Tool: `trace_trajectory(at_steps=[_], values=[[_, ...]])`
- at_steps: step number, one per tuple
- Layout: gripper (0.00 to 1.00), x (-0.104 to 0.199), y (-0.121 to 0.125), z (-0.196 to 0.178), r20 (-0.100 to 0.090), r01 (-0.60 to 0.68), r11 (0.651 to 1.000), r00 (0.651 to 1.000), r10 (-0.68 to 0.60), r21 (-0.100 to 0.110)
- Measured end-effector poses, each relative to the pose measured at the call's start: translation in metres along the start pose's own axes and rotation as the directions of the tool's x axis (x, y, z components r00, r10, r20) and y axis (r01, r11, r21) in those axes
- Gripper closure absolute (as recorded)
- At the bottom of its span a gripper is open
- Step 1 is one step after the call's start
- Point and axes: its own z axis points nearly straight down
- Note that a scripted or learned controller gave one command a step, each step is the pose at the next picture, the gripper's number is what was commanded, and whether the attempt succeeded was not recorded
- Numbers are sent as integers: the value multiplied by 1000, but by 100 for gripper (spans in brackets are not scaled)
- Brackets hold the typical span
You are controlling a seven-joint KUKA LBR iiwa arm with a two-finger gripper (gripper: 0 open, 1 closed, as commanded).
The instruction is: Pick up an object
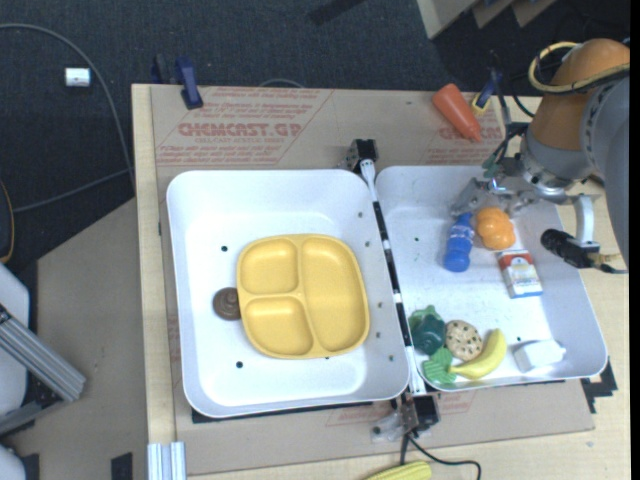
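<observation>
We locate the gripper (pixel 487 196) low over the right bin (pixel 560 313), directly above the orange ball (pixel 495 228) and beside the blue bottle (pixel 458 247); finger state cannot be determined.

Orange bottle (pixel 457 112) on bench (pixel 250 128), blue clamp (pixel 187 81), white cable (pixel 60 68)

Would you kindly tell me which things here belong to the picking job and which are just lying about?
Job:
gripper
orange ball
blue bottle
red-and-white box
banana
cookie

Lying about:
yellow tray
brown disc
orange tube on the bench
</observation>
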Motion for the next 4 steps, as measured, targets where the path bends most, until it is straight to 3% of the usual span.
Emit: trace_trajectory(at_steps=[1, 2, 3, 4], values=[[100, 0, 1, -11, 3, 2, 1000, 1000, -2, -3], [0, 0, 1, -11, 3, 2, 1000, 1000, -2, -2], [0, -3, -45, -27, 0, 0, 1000, 1000, 0, 1], [0, -16, -77, 1, 0, -1, 1000, 1000, 1, 2]])
